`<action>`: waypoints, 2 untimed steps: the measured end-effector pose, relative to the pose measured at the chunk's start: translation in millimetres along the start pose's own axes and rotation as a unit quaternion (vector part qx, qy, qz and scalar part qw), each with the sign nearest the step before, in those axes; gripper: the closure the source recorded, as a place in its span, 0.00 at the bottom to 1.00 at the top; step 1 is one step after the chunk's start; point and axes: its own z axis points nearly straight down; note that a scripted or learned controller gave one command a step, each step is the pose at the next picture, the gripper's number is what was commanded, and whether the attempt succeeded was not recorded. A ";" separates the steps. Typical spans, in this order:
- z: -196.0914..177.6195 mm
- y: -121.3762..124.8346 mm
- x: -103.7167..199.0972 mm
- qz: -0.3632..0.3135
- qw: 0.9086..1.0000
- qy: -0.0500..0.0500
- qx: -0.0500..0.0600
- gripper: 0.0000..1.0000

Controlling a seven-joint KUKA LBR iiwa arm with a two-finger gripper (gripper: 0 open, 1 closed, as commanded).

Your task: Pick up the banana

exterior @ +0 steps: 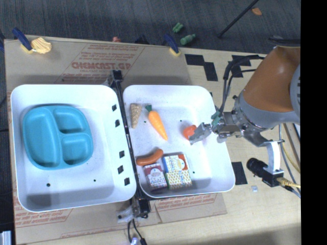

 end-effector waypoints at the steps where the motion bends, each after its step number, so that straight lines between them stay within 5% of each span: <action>1: 90.8 -2.8 59.0 -0.015 1.000 0.000 0.001 0.00; 2: 79.6 20.7 122.1 -0.042 0.999 -0.001 0.000 0.00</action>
